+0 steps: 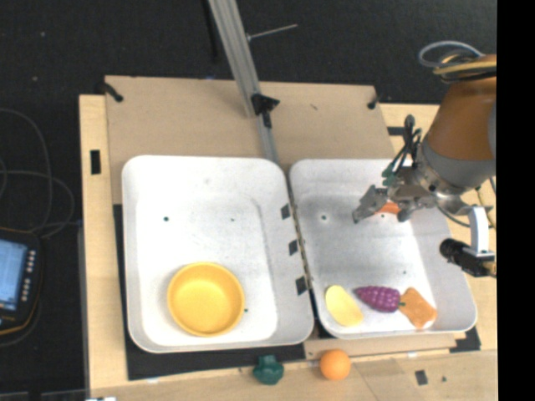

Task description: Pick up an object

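Orange sliver (387, 210) sits pinched between the pincer's (385, 206) dark fingers over the right bin (334, 182), likely the pick target, while purple grapes (377, 297) and other toys lie along its near edge.

Bench (209, 124): tan board top, set on dark floor (84, 32). Metal pole (238, 44) slants up from bench's rear edge. Lit screen device (15, 282) lies left of bench, black cables (33, 182) beside it.

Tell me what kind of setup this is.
Likely a robot lab pick-and-place bench: a grey and orange arm over two white bins, toy items like a yellow bowl and purple grapes, plus a teach pendant.
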Motion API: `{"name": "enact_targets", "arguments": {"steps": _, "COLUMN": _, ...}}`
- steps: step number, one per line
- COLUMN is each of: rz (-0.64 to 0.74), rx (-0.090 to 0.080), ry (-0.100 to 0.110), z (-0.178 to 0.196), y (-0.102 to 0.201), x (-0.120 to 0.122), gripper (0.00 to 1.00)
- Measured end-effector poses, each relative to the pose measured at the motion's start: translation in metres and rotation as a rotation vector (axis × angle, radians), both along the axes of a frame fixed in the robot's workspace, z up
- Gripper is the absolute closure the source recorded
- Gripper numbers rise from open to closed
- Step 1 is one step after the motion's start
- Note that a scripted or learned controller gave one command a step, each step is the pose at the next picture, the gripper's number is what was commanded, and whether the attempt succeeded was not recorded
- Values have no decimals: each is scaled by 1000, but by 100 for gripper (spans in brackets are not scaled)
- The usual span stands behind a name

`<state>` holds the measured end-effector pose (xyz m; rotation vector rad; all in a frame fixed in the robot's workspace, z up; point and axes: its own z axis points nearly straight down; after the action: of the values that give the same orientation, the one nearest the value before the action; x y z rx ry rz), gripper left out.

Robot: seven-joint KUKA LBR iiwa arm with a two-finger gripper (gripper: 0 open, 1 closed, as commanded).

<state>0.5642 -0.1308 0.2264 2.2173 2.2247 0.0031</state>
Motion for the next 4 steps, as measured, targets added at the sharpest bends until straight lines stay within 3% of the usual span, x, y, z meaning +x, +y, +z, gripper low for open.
{"name": "enact_targets", "arguments": {"steps": 1, "rz": -2, "rx": 0, "ry": 0, "z": 0, "y": 0, "x": 0, "gripper": 0}}
{"name": "enact_targets", "arguments": {"steps": 3, "rz": -5, "rx": -3, "ry": 7, "z": -113, "y": 3, "x": 9, "gripper": 0}}
{"name": "enact_targets", "arguments": {"steps": 4, "rz": -6, "rx": -4, "ry": 3, "z": -126, "y": 1, "x": 9, "gripper": 0}}
